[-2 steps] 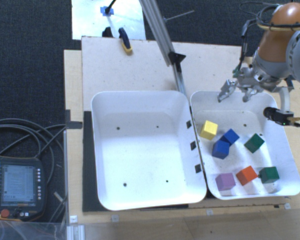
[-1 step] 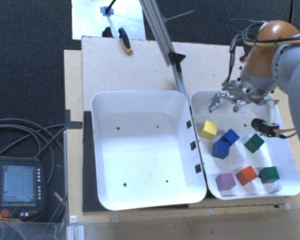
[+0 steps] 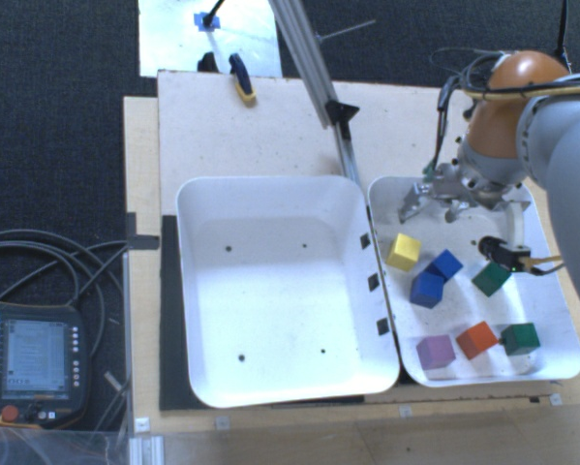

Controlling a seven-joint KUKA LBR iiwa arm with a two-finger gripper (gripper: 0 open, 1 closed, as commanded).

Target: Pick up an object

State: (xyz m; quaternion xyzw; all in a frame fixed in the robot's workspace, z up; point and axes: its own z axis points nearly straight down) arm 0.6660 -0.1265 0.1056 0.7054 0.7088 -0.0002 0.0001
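Blocks [image 3: 426, 288] scattered in right bin [image 3: 557, 329]; tool [image 3: 435, 201] above, grip state unclear.

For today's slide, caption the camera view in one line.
Arm's tool over right bin of coloured blocks.

Two bins sit side by side: the left bin [image 3: 280, 197] at my nine o'clock, the right bin [image 3: 551, 342] beneath me. In the right bin, seven blocks [image 3: 404, 251] spread from centre toward six o'clock. My gripper [image 3: 454, 201] hangs at its twelve o'clock edge.
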